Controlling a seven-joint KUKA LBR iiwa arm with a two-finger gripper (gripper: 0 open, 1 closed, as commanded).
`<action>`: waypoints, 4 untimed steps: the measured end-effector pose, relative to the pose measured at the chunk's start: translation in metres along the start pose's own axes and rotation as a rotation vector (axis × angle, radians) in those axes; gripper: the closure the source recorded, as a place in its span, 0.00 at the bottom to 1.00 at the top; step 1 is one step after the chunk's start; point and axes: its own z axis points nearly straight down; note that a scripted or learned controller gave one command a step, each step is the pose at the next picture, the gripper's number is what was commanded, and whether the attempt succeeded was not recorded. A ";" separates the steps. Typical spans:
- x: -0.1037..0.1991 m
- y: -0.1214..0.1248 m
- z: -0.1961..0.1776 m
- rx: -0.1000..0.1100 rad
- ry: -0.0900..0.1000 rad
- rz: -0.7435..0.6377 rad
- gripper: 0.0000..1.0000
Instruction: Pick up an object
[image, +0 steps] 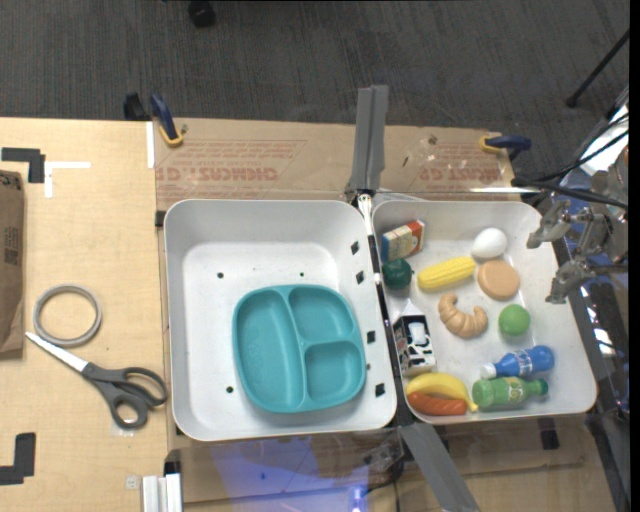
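Camera view shows the gripper (572, 262) at the right rim of the right bin (585, 385), though I cannot tell whether it is released or clenched. That bin holds small toy foods, probably light hollow plastic: the white egg (489, 242) and green ball (514, 320) look smooth and likely to slip. The corn cob (446, 272), near the bin's middle, looks stiff and ridged, so I would take it across its narrow waist.

Dark grey carpet floor (300, 50) beyond; pale wooden surface (80, 220) bearing cardboard sheet (250, 160), blue clamps (165, 118), scissors (105, 380), tape roll (68, 312).
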 end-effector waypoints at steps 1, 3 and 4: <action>0.040 0.000 0.118 -0.001 0.002 0.023 0.00; -0.010 0.129 0.136 0.001 -0.002 0.283 0.00; -0.035 0.068 0.137 0.000 -0.001 0.277 0.00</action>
